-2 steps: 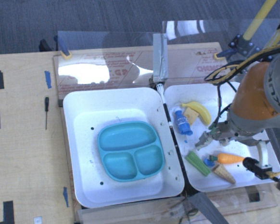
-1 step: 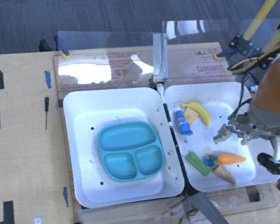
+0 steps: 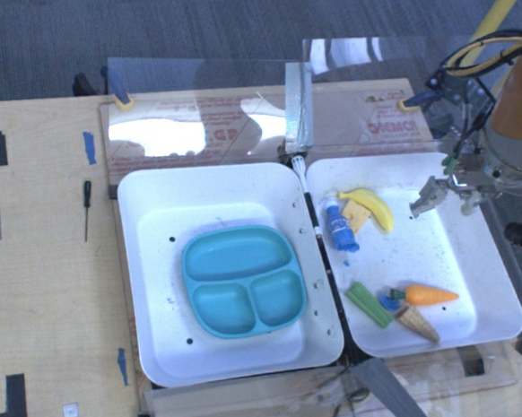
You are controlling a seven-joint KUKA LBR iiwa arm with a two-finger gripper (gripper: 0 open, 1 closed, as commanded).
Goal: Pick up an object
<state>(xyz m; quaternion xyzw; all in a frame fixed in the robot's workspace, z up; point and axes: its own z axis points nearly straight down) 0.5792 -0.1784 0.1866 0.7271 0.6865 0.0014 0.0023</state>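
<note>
The right bin (image 3: 486, 320) holds several toys. A yellow banana (image 3: 374, 208) lies at its upper left beside a blue bottle (image 3: 340, 229) and a pale yellow piece (image 3: 356, 216). Along the front lie a green block (image 3: 368, 304), an orange carrot (image 3: 431, 295) and a tan cone (image 3: 418, 324). My gripper (image 3: 445, 202) hangs over the bin's upper right part, to the right of the banana. It is open, with nothing between its fingers.
The left bin (image 3: 144, 212) holds a teal divided plate (image 3: 244, 279). A clear wall and a metal post (image 3: 298, 106) stand behind the bins. Cables and the arm's body (image 3: 507, 130) crowd the right edge. A screwdriver (image 3: 86, 208) lies on the bench at left.
</note>
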